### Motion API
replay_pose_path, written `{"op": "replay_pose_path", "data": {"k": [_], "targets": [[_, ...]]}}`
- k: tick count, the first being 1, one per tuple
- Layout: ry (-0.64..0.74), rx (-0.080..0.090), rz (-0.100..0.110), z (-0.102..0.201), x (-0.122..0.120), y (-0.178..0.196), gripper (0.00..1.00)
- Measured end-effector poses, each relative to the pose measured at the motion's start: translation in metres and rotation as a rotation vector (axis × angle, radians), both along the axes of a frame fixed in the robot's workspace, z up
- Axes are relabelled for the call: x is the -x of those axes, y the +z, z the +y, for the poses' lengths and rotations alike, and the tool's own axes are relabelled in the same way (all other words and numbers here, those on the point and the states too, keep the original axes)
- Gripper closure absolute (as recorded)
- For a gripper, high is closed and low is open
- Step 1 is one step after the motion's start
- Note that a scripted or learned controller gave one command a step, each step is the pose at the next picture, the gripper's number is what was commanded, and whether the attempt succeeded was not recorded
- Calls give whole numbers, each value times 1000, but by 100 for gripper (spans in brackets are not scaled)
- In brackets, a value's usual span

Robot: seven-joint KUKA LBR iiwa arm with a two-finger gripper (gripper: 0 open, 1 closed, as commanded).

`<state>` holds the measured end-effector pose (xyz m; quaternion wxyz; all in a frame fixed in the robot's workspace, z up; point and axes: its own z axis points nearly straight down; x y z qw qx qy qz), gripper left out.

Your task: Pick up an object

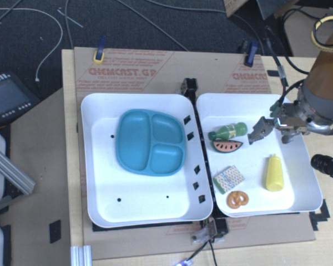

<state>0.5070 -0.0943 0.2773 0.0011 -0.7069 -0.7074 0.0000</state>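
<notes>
gripper (259, 132): hung over the right bin (299, 201), fingers spread, holding nothing (just right of the bottle (228, 131))
plate (150, 142): sat in the left bin (100, 204)

Blue plate (151, 143), yellow bottle (274, 173), green bottle (228, 131).

We see our arm (322, 87) reaching in from the right, wrist bent leftward, the gripper (259, 132) hanging low with its dark fingers pointing left.

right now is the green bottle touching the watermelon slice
Cannot tell. In the camera view the green bottle lies just above the watermelon slice; their edges meet with no plain gap or contact.
</notes>
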Motion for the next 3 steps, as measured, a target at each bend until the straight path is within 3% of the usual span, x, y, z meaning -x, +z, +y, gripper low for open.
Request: {"op": "replay_pose_path", "data": {"k": [3], "targets": [[-2, -1, 5, -18, 2, -176, 0]]}}
